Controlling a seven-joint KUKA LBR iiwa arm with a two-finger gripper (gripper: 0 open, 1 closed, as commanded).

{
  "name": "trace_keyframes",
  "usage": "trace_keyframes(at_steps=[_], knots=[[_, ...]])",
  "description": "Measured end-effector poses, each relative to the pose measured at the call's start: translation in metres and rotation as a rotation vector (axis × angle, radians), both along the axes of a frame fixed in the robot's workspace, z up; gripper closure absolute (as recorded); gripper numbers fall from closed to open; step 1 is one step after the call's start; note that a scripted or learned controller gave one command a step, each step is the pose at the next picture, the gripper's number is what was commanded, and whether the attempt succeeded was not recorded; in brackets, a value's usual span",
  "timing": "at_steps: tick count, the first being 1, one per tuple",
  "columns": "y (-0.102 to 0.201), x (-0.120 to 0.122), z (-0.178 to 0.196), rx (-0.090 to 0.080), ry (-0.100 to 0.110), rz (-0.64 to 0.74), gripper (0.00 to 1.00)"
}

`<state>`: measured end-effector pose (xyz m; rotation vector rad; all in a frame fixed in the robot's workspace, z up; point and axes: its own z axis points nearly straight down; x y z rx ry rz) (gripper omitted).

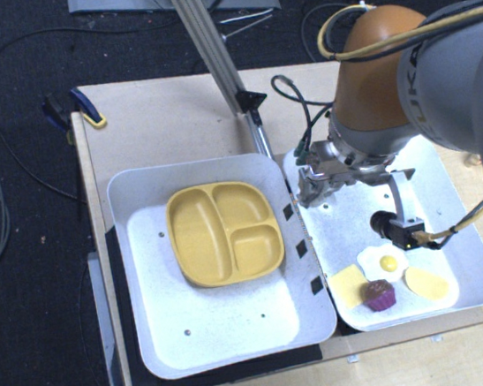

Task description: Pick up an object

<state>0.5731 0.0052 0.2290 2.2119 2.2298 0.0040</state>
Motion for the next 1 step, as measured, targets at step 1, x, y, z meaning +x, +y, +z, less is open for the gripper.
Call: trace_keyframes(at_steps=[1], knots=[[0.0578, -0.0016, 0.0094, 0.0, 0.001, 0.0, 1.0]])
